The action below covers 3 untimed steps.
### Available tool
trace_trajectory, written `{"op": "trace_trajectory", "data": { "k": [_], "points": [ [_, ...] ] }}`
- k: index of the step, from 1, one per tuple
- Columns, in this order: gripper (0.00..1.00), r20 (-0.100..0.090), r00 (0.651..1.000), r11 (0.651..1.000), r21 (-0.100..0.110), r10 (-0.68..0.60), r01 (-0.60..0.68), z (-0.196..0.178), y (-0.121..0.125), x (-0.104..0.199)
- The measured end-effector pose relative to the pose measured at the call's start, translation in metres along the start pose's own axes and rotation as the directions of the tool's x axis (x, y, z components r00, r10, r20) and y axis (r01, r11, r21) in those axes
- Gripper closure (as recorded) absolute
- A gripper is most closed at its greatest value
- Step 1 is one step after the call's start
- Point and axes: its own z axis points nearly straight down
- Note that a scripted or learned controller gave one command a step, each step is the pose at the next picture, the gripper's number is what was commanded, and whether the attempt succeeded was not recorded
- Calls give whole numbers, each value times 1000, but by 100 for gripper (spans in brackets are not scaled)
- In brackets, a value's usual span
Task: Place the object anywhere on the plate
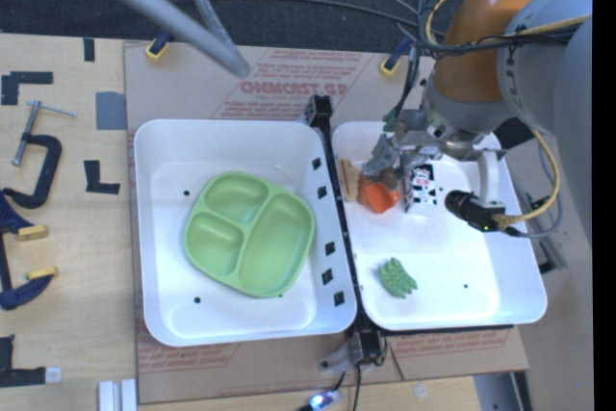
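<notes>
Low over the right white bin [500, 294], two-finger gripper [393, 170] apparently pinching the small orange object [378, 197], though partly hidden. Lift straight, clear the divider, lower onto the green compartmented plastic plate [250, 234].

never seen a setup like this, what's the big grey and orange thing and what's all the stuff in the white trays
The grey and orange thing is a robot arm reaching in from the right, seen by one fixed camera looking down at a slant. At its tip is a two-finger gripper, low in the right bin. An orange object sits right at the gripper, but I cannot tell whether it is gripped. A small green object lies nearer the front of that bin. The left bin holds a green divided plate, where an object is meant to go. Clamps lie on the bench at far left.
</notes>
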Motion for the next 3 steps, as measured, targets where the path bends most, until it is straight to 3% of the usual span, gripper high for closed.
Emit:
{"op": "trace_trajectory", "data": {
  "k": [2,3],
  "points": [
    [100,-1,1000,1000,-1,0,0,-10,22,98],
    [100,-1,1000,1000,-2,-1,1,-18,44,148]
  ]
}}
